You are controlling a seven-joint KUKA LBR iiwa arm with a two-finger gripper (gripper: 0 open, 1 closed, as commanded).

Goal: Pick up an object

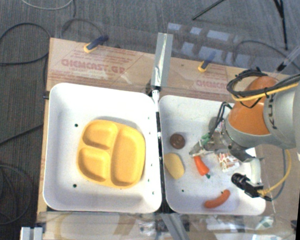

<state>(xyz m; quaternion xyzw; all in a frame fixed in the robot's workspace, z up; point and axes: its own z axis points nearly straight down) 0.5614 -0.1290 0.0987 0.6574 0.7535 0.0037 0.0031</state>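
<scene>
The right bin (193,112) holds several small items. A brown round disc (177,141) lies near its left wall, with a pale yellow lump (175,166) just below it. An orange carrot (202,166) with a green tip lies in the middle, and a red sausage (217,199) sits near the front. A red-and-white packet (227,162) rests to the right, partly under the arm. My gripper (206,144) is low over the bin's middle, right above the carrot's green end. I see nothing held in it.
In the left bin (61,102) lies a yellow divided tray (113,152). The arm's orange band (249,115) and grey wrist cover the right bin's far right part. A black cable plug (242,182) hangs by that bin's right edge. Cardboard lies behind both bins.
</scene>
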